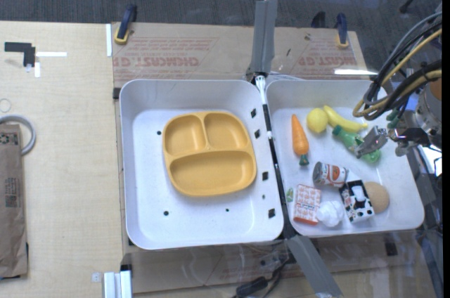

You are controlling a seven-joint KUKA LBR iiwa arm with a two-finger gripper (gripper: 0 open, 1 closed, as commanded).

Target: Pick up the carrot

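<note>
Two white bins (133, 170) sit on cardboard-covered bench (183, 54).

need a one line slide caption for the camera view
Gripper over green toy in right bin, carrot lying untouched nearby.

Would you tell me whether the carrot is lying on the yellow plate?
No, the carrot lies in the right bin, apart from the yellow plate.

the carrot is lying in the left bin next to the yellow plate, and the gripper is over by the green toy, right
Not quite. The carrot lies in the right bin, near its left wall, as the camera view shows. The yellow plate sits alone in the left bin. The gripper is indeed by the green toy.
</note>
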